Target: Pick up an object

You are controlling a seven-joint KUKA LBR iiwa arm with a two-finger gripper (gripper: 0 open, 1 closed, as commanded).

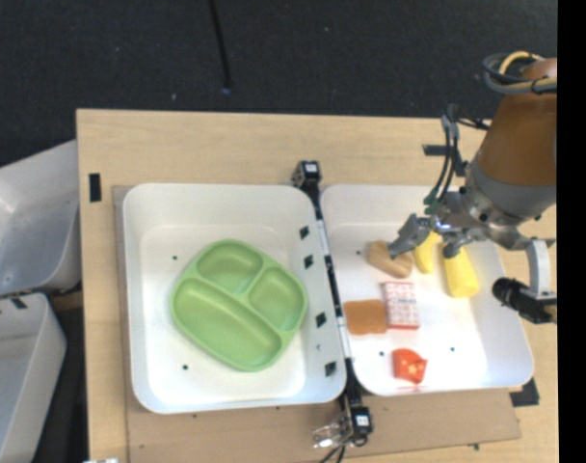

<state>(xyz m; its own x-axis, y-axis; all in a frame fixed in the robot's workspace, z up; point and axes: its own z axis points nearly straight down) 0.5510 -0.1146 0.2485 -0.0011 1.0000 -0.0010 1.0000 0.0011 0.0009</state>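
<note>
Camera view: jaws [431, 240] spread, straddling small yellow piece [426, 255].

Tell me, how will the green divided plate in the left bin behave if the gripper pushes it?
The green plate looks like rigid, light plastic, so it would probably slide flat across the smooth left bin. Its low, wide shape makes tipping unlikely.

No legible text or labels anywhere
</note>
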